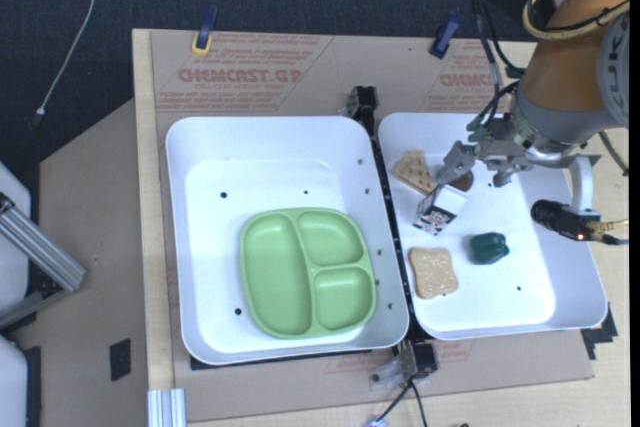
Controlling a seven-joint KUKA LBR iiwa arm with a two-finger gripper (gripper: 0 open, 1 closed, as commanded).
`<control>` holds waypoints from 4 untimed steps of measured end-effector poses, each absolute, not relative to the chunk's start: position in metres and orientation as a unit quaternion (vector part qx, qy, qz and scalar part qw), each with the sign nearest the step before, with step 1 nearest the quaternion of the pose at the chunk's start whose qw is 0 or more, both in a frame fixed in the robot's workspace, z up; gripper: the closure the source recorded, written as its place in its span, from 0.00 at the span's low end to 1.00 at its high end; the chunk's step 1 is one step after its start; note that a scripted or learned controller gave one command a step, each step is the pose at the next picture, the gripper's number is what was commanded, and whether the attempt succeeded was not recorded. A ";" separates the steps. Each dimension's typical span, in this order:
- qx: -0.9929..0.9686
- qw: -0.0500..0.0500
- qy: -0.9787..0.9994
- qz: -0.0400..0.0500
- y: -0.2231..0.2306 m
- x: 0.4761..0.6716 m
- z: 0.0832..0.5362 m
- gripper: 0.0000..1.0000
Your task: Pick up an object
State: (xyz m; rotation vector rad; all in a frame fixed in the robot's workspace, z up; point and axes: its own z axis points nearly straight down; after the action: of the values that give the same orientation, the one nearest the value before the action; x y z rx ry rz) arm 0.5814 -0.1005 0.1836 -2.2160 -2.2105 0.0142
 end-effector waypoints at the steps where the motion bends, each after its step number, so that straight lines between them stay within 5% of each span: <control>1: -0.707 0.000 -0.707 0.000 -0.100 0.585 0.192 0.00; 3: -0.707 0.001 -0.707 0.001 -0.097 0.583 0.082 0.00; 4: -0.707 -0.001 -0.707 -0.001 -0.098 0.584 0.095 1.00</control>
State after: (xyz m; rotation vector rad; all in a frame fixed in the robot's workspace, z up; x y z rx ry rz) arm 0.5843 -0.0976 0.0953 -2.2234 -2.2219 -0.0020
